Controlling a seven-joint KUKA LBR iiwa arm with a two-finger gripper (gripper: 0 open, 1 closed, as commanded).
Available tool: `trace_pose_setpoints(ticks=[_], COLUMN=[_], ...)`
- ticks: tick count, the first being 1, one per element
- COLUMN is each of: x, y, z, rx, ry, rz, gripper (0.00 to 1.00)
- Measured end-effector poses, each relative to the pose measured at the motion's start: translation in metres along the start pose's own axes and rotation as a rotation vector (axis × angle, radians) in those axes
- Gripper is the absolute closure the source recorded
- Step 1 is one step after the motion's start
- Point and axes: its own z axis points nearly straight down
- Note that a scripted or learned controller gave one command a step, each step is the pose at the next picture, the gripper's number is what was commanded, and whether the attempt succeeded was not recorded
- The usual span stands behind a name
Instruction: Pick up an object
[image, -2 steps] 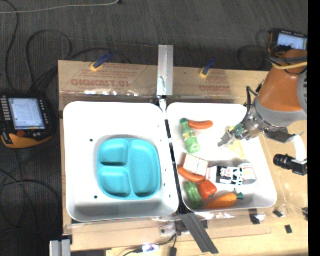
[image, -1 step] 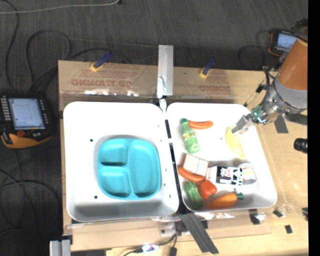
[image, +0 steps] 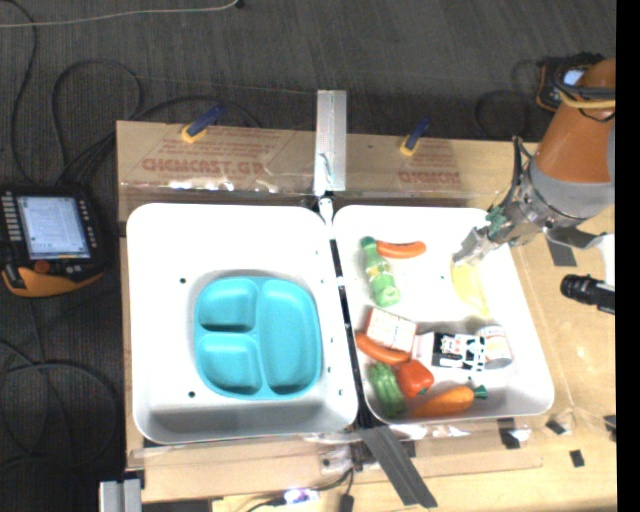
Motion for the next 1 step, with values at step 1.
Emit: trace_pose_setpoints(ticks=[1], x=[-0.0314], y=[-0.0150], z=[0.1403], rx=[-0.011], ry=[-0.006], rz=[0.116], gripper=[1.00])
